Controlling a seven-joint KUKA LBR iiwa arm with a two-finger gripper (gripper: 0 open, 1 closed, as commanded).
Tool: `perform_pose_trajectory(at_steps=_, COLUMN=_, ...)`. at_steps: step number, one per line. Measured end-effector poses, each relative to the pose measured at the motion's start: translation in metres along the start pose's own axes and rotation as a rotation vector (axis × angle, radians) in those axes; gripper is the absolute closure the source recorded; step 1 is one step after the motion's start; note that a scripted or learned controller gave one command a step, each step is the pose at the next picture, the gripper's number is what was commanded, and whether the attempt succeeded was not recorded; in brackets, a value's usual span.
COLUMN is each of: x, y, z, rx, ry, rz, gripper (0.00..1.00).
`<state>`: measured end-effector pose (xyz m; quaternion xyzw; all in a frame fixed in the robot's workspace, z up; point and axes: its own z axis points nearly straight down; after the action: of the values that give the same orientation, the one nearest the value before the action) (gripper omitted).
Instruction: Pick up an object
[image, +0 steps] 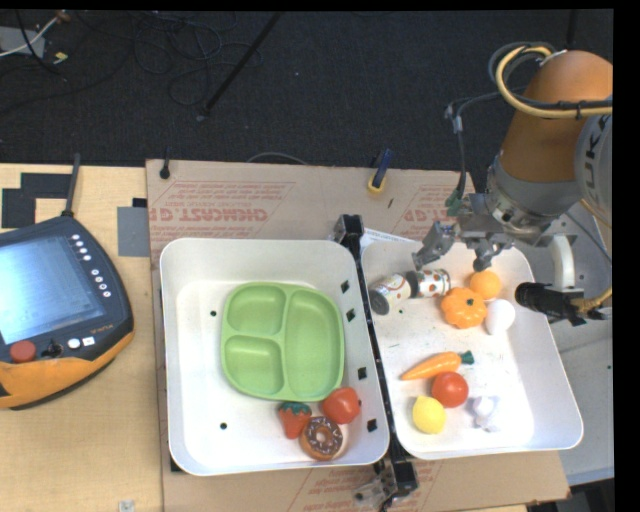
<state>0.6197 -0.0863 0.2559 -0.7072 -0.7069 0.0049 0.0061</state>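
Seemingly spread, the gripper (459, 247) is hovering over crowded toys near the small pumpkin (463, 307), risking a finger glancing off a neighbouring piece.

The floor (300, 80) at the back is dark, with thin cables (180, 45) lying on it. The table (60, 440) is light wood, with brown cardboard (270, 200) on top.

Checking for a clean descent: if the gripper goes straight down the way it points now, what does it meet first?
Probably the small white-and-orange toy at the back of the right bin, just below the gripper. The pumpkin sits a bit right of that line. Depth is unclear from this slanted view.
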Motion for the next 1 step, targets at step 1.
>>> perform_pose_trajectory(at_steps=1, x=-0.0001, y=0.0019, z=-0.0074, rx=-0.012, ry=-0.001, rz=-0.002, gripper=0.00)
